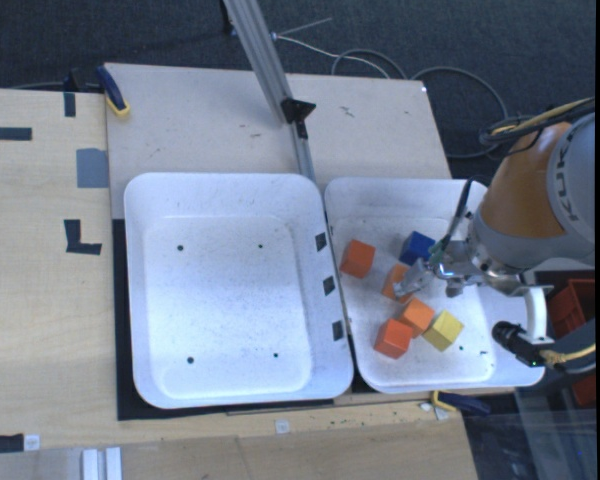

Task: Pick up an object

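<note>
The gripper [412, 282] is being held low in the right bin [380, 196] (among the blocks), seemingly touching an orange block [392, 283]; its grip cannot be told.

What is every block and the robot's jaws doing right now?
Left bin: sits flat on the bench.
Right bin: sits flat, holds the blocks.
Orange block: lies alone, left of the rest.
Blue block: lies by the gripper.
Orange block under the gripper: partly hidden; held or not, cannot tell.
Orange block in the middle: lies touching the yellow one.
Yellow block: lies free.
Red-orange block: lies free, nearest the front.
</note>
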`<act>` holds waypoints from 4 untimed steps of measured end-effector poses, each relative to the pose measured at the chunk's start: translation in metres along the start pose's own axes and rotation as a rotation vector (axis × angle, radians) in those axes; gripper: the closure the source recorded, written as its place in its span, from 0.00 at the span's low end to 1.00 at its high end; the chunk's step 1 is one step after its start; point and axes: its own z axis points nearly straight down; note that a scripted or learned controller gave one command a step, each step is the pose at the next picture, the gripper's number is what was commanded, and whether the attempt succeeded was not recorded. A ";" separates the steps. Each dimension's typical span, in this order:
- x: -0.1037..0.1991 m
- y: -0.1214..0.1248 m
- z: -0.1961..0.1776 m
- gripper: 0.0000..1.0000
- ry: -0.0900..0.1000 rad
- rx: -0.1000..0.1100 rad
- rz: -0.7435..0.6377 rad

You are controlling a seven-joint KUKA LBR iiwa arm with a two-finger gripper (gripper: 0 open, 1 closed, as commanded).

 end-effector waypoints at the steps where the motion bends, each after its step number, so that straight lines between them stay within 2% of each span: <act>1: 0.009 -0.037 0.054 0.00 0.002 -0.005 -0.005; 2: 0.009 -0.036 0.043 1.00 0.003 -0.007 -0.006; 3: 0.009 -0.036 0.043 0.00 0.003 -0.007 -0.006; 4: -0.012 -0.043 -0.009 0.00 0.001 -0.010 -0.006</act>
